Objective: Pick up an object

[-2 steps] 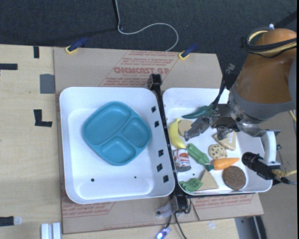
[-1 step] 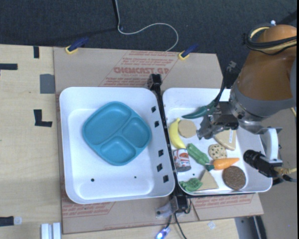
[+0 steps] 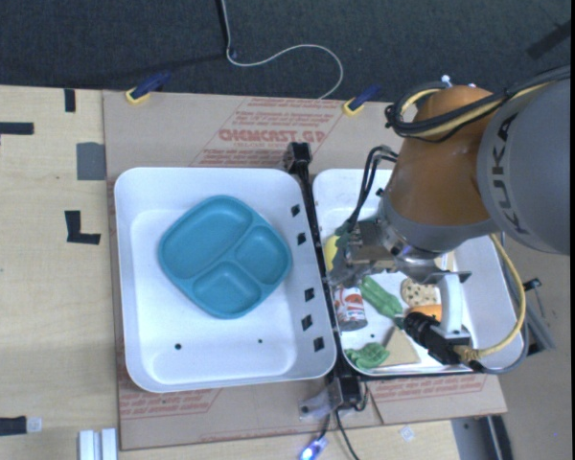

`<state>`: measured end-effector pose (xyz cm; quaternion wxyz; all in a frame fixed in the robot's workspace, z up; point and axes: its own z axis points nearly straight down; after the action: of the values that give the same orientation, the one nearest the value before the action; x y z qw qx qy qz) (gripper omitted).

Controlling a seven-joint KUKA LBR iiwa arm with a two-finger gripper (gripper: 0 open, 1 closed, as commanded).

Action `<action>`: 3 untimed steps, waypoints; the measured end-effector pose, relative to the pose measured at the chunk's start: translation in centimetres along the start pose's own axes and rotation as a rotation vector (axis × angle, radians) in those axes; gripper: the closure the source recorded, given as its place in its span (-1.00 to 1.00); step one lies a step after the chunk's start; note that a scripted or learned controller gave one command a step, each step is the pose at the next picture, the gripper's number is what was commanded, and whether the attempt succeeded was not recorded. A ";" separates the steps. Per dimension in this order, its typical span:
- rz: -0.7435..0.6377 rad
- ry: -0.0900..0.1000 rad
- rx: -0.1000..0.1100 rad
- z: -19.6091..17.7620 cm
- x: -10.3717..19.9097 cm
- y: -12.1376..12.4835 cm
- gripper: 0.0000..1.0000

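Over right bin (image 3: pixel 503 286), gripper (image 3: pixel 364 257) low among clutter: green pieces (image 3: pixel 381 297), small can (image 3: pixel 351 308). Grip state: cannot tell. Risk: crowded items, grasp slips or catches two.

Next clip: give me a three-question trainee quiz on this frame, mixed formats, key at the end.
1. True or false: the blue plate lies in the right bin.
2. Which bin is the arm above? A) left B) right
3. Fill in: the plate has ___ compartments.

Key: 1. False, it lies in the left bin. 2. B. 3. Three.
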<state>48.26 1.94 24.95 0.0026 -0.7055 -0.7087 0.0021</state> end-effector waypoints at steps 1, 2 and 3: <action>0.004 -0.001 -0.012 -6.8 -1.3 0.1 1.00; 0.003 -0.001 -0.004 -7.4 -1.2 0.0 1.00; 0.002 -0.003 -0.006 -1.8 -0.4 10.1 1.00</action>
<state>58.39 1.57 26.66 -0.0005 -0.7061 -0.7081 0.0008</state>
